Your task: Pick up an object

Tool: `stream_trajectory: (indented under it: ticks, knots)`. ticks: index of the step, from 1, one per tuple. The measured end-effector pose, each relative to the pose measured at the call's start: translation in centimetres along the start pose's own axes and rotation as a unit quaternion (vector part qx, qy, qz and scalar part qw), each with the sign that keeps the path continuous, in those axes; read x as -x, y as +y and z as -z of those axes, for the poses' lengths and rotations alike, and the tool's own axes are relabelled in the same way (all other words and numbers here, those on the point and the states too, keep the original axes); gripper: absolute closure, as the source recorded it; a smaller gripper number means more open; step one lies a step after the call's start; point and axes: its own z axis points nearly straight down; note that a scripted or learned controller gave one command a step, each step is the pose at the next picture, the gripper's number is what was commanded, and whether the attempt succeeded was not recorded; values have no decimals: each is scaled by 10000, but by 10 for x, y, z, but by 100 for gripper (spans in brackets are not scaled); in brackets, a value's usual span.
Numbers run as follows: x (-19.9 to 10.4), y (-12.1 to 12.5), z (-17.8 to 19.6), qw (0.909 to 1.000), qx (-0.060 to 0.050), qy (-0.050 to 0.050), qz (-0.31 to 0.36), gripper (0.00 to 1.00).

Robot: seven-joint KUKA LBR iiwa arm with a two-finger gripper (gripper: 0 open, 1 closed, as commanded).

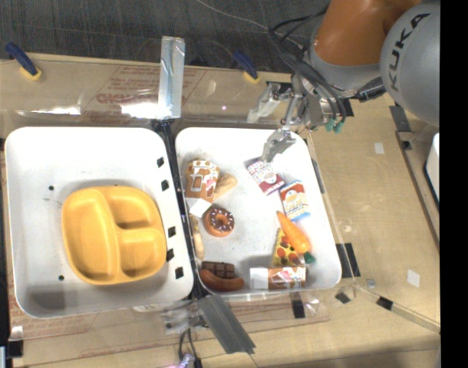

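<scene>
Camera view puts the likeliest target, a small maroon-and-white packet (264, 174), in the upper part of the right bin (245, 278), lying flat just below the pincer (279, 142). That pincer hangs over the bin's upper right corner, and whether its tips are spread or closed I cannot tell (they blur into one grey tip).

To do this well, I judge it should come straight down with the tips astride the packet's narrow sides. A red-and-white carton (294, 200) lies just beside the packet on the lower right and could be nudged.

Farther off sit a toy carrot (294, 234), a doughnut (218, 221), a chocolate bar (217, 270) and a decorated biscuit (201, 178), all in the same bin. The left bin (27, 152) carries a yellow divided tray (113, 234). The bin's near wall beside the pincer may cramp a tilted approach.
</scene>
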Motion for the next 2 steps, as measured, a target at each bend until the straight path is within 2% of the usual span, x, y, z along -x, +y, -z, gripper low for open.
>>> stream_trajectory:
  ticks: [1, 2]
  knots:
    - [-33, -55, -178, 9972, 11, 35, -740, 0]
    - [-105, -44, -187, 9876, 9, -7, -1569, 0]
